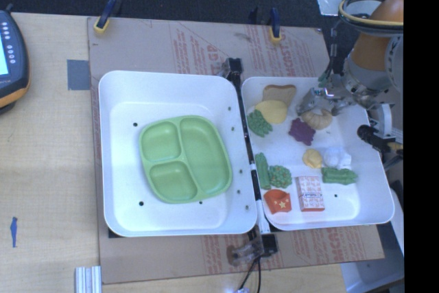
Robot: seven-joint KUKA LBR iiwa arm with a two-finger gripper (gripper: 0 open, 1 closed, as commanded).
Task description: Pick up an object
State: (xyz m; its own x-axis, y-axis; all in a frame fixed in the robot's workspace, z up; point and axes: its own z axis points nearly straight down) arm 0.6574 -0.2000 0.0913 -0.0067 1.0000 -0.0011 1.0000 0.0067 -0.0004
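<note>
The right bin (370,206) holds several toy foods: a bread slice (279,91), a yellow lemon (273,111), a green leafy piece (259,123), a purple bunch (300,130) and a tan roll (318,121). Nearer the front lie a small yellow piece (313,158), a white crumpled thing (336,157), a green vegetable (339,176), a broccoli (279,176), a red box (278,202) and a red-and-white carton (310,193). My gripper (317,104) hangs low at the bin's far right, just above and behind the tan roll. Nothing visibly sits in it.
The left bin (116,99) contains a green divided plate (184,158). Clamps (275,27) hold the cardboard sheet at the back. A black handheld pendant (10,55) lies at the far left of the bench. The arm's grey body (374,51) crowds the right bin's far corner.
</note>
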